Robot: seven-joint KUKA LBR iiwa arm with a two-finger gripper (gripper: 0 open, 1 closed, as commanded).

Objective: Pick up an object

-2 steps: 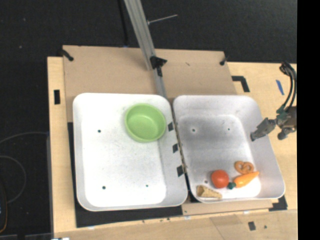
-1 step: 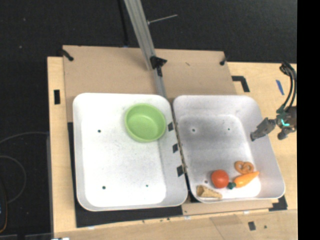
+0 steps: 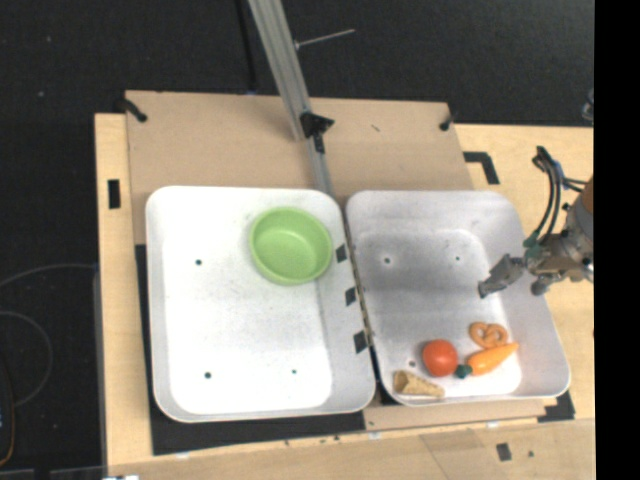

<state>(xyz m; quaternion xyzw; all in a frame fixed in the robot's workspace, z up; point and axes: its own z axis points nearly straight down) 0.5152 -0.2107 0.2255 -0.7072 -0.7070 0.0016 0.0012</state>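
Observation:
My gripper [image 3: 518,281] hangs over the right side of the right bin [image 3: 420,218], open, with nothing between its fingers. Below it, in that bin's front right corner, lie a brown pretzel [image 3: 487,334], an orange carrot [image 3: 492,358], a red tomato [image 3: 439,356] and a tan bread wedge [image 3: 418,385]. The pretzel is nearest, a little below and left of the fingers. A green bowl [image 3: 291,246] sits upright in the left bin [image 3: 200,318], near its back right corner.
A grey metal post [image 3: 285,58] slants down from the top to the gap between the bins. Both bins rest on a tan board [image 3: 290,148]. Cables [image 3: 548,183] hang by the wrist at the right.

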